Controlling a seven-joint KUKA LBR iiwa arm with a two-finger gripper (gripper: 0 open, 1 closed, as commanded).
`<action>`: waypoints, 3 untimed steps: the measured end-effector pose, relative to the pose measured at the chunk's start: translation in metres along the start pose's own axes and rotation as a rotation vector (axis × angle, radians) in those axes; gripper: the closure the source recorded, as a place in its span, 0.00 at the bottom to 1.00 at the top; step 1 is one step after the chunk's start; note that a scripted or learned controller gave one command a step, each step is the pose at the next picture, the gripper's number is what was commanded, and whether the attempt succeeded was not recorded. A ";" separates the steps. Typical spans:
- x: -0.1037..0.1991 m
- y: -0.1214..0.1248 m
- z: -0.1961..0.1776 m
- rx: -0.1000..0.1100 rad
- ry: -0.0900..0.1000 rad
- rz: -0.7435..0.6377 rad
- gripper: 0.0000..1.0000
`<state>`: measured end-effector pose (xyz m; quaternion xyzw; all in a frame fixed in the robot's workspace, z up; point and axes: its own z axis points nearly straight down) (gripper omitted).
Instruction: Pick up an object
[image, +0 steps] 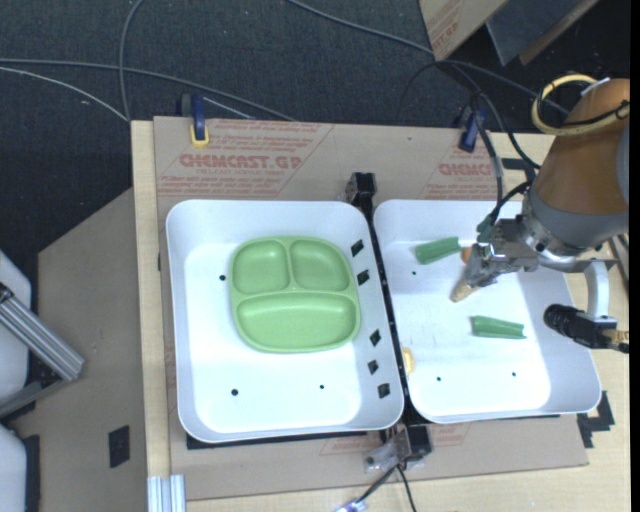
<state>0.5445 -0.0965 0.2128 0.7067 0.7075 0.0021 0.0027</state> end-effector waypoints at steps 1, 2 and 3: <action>0.053 -0.010 0.008 0.010 0.004 -0.003 1.00; 0.098 -0.022 0.010 0.011 0.004 -0.003 1.00; 0.154 -0.033 -0.006 0.006 0.004 -0.005 1.00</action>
